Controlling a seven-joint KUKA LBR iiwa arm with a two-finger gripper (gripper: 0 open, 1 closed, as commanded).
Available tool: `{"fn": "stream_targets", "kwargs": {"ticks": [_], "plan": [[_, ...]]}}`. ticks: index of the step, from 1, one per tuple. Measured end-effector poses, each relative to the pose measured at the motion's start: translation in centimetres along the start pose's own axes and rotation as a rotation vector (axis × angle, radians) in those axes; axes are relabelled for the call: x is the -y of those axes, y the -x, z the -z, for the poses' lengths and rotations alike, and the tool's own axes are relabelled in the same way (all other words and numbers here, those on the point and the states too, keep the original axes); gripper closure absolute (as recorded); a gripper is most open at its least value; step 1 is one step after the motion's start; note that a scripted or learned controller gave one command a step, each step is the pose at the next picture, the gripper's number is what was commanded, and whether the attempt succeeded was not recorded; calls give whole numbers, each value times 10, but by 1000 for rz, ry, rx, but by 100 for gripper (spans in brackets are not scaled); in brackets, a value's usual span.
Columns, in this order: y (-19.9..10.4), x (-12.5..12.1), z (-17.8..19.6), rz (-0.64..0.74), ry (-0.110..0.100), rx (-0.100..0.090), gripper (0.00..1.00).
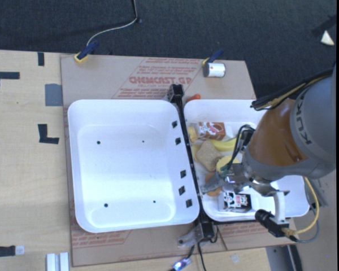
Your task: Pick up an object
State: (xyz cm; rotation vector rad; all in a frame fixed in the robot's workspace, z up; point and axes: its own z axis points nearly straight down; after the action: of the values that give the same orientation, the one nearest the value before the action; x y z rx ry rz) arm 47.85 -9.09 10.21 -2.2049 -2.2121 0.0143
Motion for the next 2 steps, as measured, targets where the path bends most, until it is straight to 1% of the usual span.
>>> {"fn": "stream_targets", "kwargs": {"ticks": [1, 2], "plan": [[5, -45, -17, -2, 21, 7, 0], [5, -44, -5, -3, 23, 9, 100]]}}
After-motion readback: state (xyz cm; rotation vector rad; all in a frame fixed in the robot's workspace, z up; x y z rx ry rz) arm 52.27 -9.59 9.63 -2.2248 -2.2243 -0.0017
